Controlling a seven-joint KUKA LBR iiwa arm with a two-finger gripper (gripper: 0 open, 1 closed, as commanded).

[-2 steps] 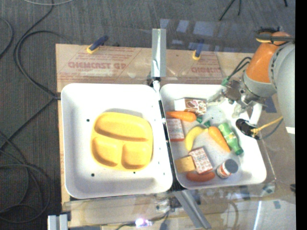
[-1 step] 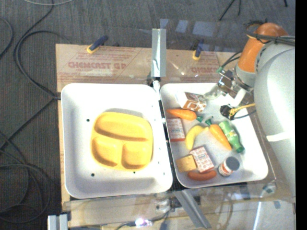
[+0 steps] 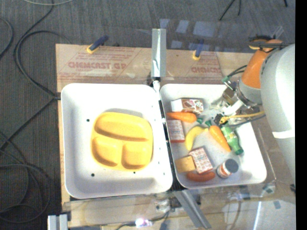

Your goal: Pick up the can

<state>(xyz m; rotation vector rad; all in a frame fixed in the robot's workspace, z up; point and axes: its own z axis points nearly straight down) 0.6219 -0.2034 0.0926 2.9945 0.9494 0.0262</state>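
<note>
A grey arm (image 3: 283, 90) with an orange band is seen reaching in from the right over the right bin (image 3: 259, 174), its gripper (image 3: 224, 110) poised above the bin's upper right part, near a green bottle (image 3: 232, 140) and a carrot (image 3: 218, 138). The can (image 3: 227, 168) is seen upright near the bin's lower right corner, just beside a red sausage-like toy (image 3: 200, 177) and a small printed box (image 3: 201, 159), and well apart from the gripper. Nothing is seen between the fingers, and whether they are apart or together cannot be told from this slanted view.

The approach step is judged to be in hand, with no grasp yet made. For the next move, the gripper would need to be carried toward the bin's near corner, centred over the can, and lowered with the fingers spread wide enough to clear the neighbouring toys. A yellow tray (image 3: 123, 139) is seen in the left bin (image 3: 72, 176).
</note>
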